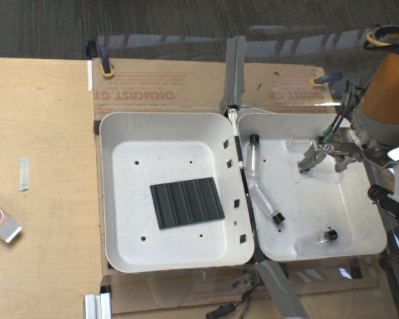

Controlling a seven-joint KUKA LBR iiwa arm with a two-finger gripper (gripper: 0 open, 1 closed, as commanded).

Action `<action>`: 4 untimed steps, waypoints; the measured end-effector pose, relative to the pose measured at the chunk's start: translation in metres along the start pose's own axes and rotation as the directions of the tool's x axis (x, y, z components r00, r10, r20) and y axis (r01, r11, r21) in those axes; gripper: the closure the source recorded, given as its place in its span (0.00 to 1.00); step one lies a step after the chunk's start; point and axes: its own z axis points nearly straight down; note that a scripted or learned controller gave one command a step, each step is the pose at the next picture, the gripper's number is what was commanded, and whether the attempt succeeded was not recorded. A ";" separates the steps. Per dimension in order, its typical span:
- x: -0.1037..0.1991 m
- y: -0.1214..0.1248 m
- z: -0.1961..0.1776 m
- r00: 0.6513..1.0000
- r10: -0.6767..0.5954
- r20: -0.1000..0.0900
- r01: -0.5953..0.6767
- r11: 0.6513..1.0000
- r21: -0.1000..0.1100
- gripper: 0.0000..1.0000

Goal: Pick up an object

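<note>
Reaching in from the right, the arm [385, 92] hangs over the right bin [358, 244]. Gripper [325, 159] sits above the bin's upper middle, fingers spread narrowly, nothing between them. Three clear tubes with black caps lie in that bin: an upright tube [253, 155] near the left wall, a slanted tube [267, 205] just below it, a third tube [317, 240] near the front edge. Left bin [119, 244] holds a black ribbed mat [186, 202], lying flat and slightly skewed.
</note>
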 end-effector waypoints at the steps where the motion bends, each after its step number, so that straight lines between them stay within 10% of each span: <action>1: -0.010 0.036 0.018 0.997 -0.083 0.001 0.083 0.997 -0.002 0.00; 2: -0.050 0.051 0.108 0.996 -0.091 0.009 0.091 0.995 -0.032 0.00; 3: -0.042 0.073 0.131 0.993 -0.117 0.001 0.117 0.993 -0.005 0.00; 4: -0.043 0.073 0.121 0.994 -0.114 0.002 0.114 0.994 -0.006 1.00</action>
